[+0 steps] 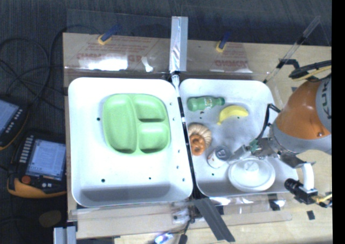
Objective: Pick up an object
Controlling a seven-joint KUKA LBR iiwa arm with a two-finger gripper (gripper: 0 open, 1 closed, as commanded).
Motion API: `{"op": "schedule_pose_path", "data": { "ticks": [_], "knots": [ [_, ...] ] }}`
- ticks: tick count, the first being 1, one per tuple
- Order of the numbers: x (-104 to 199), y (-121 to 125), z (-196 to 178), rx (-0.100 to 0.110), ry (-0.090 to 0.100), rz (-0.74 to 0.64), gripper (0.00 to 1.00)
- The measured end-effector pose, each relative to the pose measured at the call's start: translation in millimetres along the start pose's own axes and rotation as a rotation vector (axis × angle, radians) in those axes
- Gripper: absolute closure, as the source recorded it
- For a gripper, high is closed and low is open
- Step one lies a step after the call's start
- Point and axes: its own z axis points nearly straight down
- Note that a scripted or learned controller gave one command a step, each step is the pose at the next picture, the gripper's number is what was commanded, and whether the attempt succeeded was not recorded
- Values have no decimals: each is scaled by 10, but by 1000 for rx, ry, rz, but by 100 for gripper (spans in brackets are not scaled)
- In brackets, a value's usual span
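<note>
Reaching into the right white bin (pixel 267 93), your gripper (pixel 243 151) hangs low beside a small grey round object (pixel 220 155), above the round white lid (pixel 250 175); nothing looks lifted yet, and you cannot tell its closure, so the grasp remains

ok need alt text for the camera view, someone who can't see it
A grey and orange robot arm reaches from the right into the right bin, which holds a green bottle, banana, pastry and white lid. The left bin holds a green divided tray.
</note>
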Motion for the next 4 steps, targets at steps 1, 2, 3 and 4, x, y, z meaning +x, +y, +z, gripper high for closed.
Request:
{"op": "schedule_pose_path", "data": {
  "ticks": [1, 2, 3, 4],
  "knots": [
    [446, 531, 7, 0, 4, -76, 0],
    [733, 637, -7, 10, 6, -241, 0],
    [750, 649, -104, 8, 11, -241, 100],
    [1379, 1712, -923, 14, 8, -204, 100]
  ]
}}
